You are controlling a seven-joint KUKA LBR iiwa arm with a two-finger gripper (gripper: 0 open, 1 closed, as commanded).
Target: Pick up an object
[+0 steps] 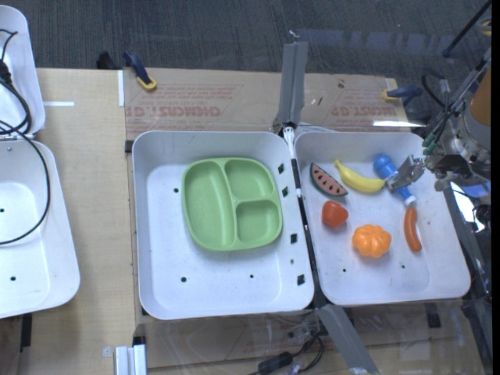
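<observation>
Camera view shows a blue bottle [386, 169] at one o'clock in the right bin [445, 283], touching the gripper [405, 174], whose finger state I cannot tell. Yellow banana [358, 178] lies at its nine o'clock, sausage [412, 229] at five, pumpkin [371, 241] at six.

arm [478, 108] cut off at right edge
</observation>
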